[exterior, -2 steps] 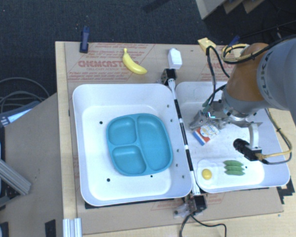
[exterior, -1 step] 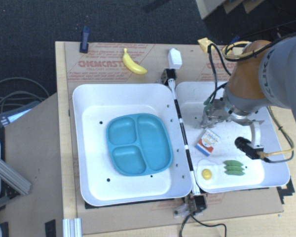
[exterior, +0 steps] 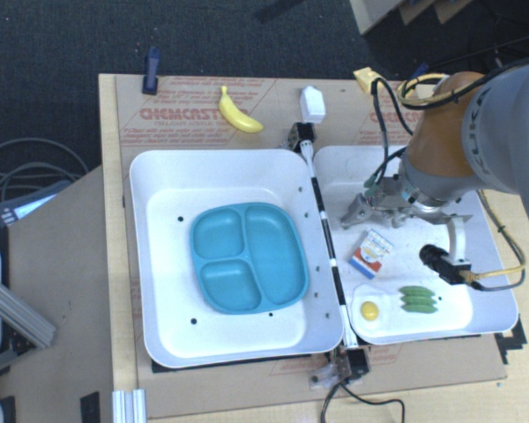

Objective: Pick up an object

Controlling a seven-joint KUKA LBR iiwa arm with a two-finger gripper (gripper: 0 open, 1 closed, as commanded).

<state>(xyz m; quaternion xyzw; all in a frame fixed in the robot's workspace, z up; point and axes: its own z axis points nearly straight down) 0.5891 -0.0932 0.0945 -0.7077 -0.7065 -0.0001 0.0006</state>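
White bins sit side by side: the left bin (exterior: 159,324) holds a blue divided plate (exterior: 247,256). Over the right bin (exterior: 489,320), the grey arm's gripper (exterior: 370,211) hangs with fingers spread, pinching nothing. Just below it lies a small packet (exterior: 370,254); farther below, green pea pods (exterior: 418,300) and a yellow lemon (exterior: 368,309).

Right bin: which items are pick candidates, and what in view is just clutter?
In play, in the right bin:
- small red, white and blue packet
- green pea pods
- small yellow piece
- gripper, above the packet

Lying about:
- blue divided plate in left bin
- banana on the bench behind the bins
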